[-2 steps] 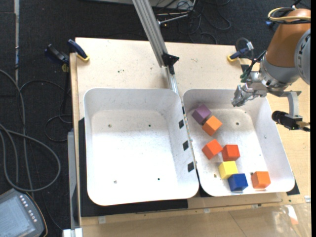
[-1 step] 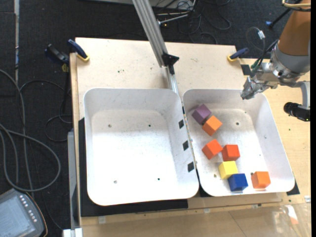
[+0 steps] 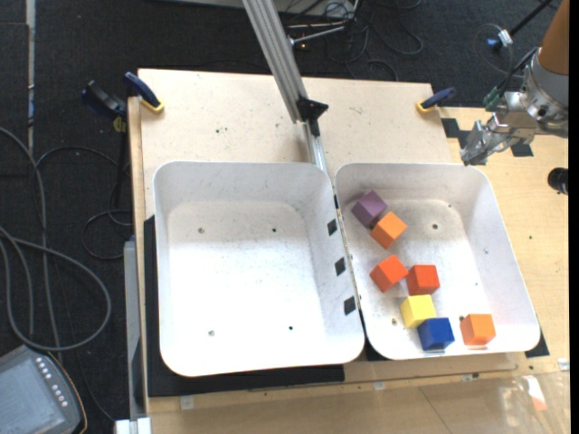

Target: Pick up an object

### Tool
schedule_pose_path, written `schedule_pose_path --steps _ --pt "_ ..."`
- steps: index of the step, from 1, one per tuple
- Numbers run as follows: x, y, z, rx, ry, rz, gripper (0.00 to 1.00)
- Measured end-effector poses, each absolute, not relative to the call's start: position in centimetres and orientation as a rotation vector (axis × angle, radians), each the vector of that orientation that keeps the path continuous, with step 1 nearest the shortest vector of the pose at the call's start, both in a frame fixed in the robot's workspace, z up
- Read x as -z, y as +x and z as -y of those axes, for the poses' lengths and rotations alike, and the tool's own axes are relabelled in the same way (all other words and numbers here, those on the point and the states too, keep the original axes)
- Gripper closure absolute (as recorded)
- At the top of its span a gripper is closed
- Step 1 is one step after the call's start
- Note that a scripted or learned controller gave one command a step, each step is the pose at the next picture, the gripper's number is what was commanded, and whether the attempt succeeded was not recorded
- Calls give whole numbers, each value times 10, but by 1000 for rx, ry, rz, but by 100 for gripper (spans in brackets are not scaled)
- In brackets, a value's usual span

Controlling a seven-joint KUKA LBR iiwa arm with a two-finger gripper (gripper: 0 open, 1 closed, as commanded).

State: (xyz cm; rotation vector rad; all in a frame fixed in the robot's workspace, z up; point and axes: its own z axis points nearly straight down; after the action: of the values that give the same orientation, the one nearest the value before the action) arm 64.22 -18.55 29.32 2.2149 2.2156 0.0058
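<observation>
Well clear of blocks (image 3: 412, 283), claw (image 3: 477, 148) beyond right bin's (image 3: 502, 242) rim.

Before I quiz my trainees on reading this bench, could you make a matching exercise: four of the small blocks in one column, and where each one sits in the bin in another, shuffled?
Column one:
1. small purple cube
2. small yellow cube
3. small blue cube
4. small red cube

Column two:
A. just above the yellow one
B. nearest the bin's front rim, left of an orange block
C. farthest back, touching an orange block
D. between the red one and the blue one

Pairs: 1-C, 2-D, 3-B, 4-A. All lie in the right white bin.
</observation>
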Motion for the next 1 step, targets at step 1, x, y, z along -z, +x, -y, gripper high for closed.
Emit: schedule_pose_path --steps 1 --pt "-276 652 130 -2 2213 -2231 100"
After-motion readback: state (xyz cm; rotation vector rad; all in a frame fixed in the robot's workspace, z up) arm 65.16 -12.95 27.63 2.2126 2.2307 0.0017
